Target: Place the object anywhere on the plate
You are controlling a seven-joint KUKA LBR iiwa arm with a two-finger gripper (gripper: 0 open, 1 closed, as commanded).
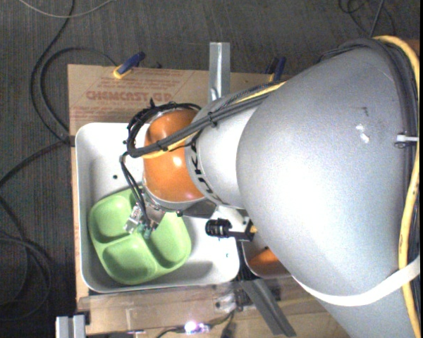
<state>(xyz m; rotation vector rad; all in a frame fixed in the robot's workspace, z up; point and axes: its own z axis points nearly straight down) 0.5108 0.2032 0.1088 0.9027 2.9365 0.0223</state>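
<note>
Camera view: big grey arm (317, 182) comes in from the right and covers most of the frame, orange band (168, 159) sitting right over the left bin (99, 143). The gripper (139, 220) is down low over the green plate (137, 255), a divided one w/ three sections, lying in the bin's near half. Can't tell how the hand stands or if it's got anything, wrist and cables block it. Something orange (264, 257) peeks out under the arm on the right-bin side, too hidden to say what. Cardboard (120, 94) lies under the bins.
</note>
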